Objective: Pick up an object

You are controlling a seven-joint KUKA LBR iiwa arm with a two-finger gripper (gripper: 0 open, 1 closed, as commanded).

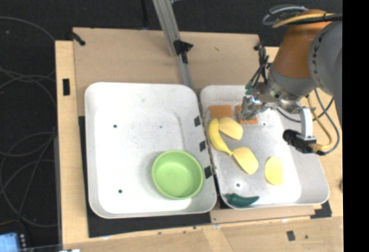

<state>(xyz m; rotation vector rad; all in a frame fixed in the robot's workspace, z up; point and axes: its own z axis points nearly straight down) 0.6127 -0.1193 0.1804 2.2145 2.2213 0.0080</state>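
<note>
right bin [311, 187] crowded, left bin [132, 124] mostly bare

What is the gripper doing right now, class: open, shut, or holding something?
Gripper: cannot be told from this camera view; it sits low in the right bin, over the orange block.

Bowl [177, 173] in left bin [115, 106], banana [217, 136] and perhaps three slices in right bin [311, 187], gripper [249, 108] above its far end.
</note>
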